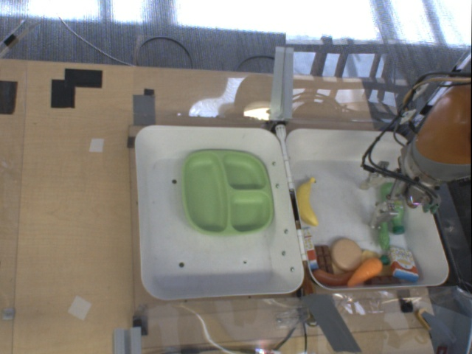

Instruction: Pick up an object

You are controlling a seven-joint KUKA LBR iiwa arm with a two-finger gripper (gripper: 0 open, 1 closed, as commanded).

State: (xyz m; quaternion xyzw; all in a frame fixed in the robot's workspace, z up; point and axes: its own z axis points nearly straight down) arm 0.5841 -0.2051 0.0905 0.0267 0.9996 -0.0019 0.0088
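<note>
Reaching in from the right, grey with orange band (446, 135) showing above the wrist, hanging over the right bin (335, 169). Sitting low over the bin's right half, the claw (389, 214), metal and partly see-through, overlapping a green object (396, 220) directly beneath or between the fingers; not telling from this slant how wide the fingers are spread, nor whether the green piece is truly gripped or merely lying under them. Lying along the same bin's left edge, a yellow banana (306, 202), well apart from the claw. Crowding the near corner of that bin: a round tan piece (346, 254), an orange carrot (365, 271) touching it, a dark sausage-like item (330, 276), small packaged bits by the right wall. Resting in the left bin (166, 260), a green divided plate (227, 191), flat, near the centre.
</note>
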